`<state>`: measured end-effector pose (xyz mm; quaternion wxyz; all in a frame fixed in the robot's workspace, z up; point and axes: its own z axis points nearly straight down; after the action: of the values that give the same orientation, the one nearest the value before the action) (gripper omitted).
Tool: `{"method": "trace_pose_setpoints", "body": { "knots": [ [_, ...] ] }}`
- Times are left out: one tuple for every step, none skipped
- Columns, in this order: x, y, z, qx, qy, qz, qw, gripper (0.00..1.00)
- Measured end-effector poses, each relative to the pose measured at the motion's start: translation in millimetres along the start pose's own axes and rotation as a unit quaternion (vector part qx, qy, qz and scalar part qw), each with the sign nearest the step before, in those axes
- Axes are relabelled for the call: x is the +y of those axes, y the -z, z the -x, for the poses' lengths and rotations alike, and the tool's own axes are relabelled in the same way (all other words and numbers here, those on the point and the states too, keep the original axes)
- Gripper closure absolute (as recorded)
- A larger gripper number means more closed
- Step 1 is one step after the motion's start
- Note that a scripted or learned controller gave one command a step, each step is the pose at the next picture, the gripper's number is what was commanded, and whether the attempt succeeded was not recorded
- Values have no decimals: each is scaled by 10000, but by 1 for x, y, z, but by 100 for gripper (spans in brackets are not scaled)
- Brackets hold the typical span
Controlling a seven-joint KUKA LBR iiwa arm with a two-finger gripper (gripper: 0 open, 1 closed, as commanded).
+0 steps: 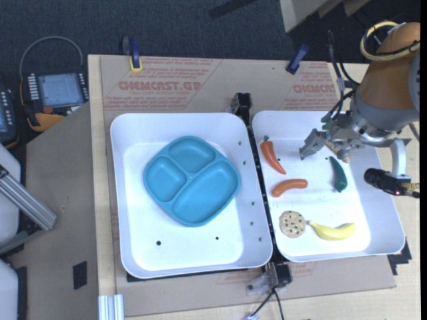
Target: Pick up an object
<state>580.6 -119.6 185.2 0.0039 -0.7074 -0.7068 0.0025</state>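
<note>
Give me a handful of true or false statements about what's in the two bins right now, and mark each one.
1. The blue divided plate lies in the left bin. True.
2. The banana sits in the same bin as the plate. False: it lies in the right bin, near the front edge.
3. A cookie lies just left of the banana. True.
4. The gripper holds the orange chili pepper between its fingers. False: the pepper lies on the bin floor, left of the gripper and apart from it.
5. The sausage lies between the chili pepper and the cookie. True.
6. The dark green pepper rests on the plate. False: it lies in the right bin, below the gripper.
</note>
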Motion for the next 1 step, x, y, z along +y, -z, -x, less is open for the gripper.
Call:
{"method": "trace_pose_setpoints", "body": {
  "knots": [
    [2,4,0,-5,6,38,10000,0]
  ]
}}
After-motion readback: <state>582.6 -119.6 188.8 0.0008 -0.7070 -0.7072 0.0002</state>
